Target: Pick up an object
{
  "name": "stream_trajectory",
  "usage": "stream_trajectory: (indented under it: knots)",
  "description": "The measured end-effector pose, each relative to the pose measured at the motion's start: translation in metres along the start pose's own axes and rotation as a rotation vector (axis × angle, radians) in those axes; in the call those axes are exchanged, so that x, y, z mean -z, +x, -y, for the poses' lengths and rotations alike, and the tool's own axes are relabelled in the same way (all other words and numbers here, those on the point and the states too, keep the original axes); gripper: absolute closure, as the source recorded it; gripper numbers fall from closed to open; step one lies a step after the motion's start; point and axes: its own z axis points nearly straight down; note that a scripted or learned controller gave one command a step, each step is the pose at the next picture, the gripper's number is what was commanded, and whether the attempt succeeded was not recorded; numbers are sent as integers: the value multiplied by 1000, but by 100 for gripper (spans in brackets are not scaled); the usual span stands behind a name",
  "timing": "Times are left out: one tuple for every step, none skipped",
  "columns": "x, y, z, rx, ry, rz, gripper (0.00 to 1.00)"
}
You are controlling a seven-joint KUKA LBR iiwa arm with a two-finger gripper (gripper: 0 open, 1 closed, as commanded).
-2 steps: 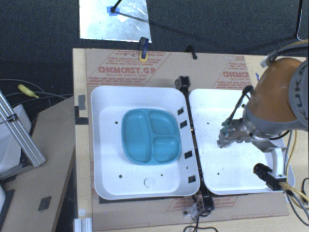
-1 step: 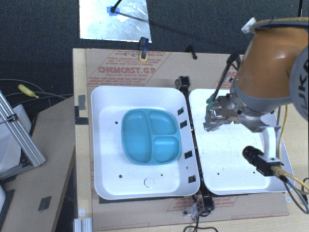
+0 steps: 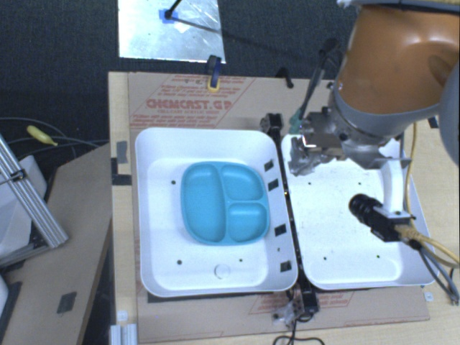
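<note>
Camera view, looking down at a slant: the arm (image 3: 402, 56) leans in from the right, its orange band large in the upper corner, and the tool (image 3: 305, 157) hangs low over the back left corner of the right bin (image 3: 359, 264). Whether that tool is spread or pressed together I cannot tell — the metal parts blur into one grey clump against the white floor, and nothing can be made out between them.

The one clear thing to pick is the blue plate (image 3: 224, 202), lying flat in the middle of the left bin (image 3: 154, 192), well apart from the tool and across the wall where the two bins meet. A small pale ring-like mark sits near that bin's front; too faint to name.

To do the step well, I judge the arm should cross over that wall and come down on the plate's rim or one of its inner ridges, not its flat floor — a shallow dish gives two pinching parts nothing to close on from above.

As to make: the plate looks like smooth moulded plastic, rounded at the corners, divided into three compartments by raised ridges. Both bins are glossy white with sloping walls, set on a cardboard sheet (image 3: 194, 99) that covers the desk.
</note>
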Motion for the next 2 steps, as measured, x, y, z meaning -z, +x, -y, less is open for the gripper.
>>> stream_trajectory:
  knots:
    - [21, 4, 0, -6, 6, 3, 100]
    - [48, 12, 0, -5, 6, 3, 100]
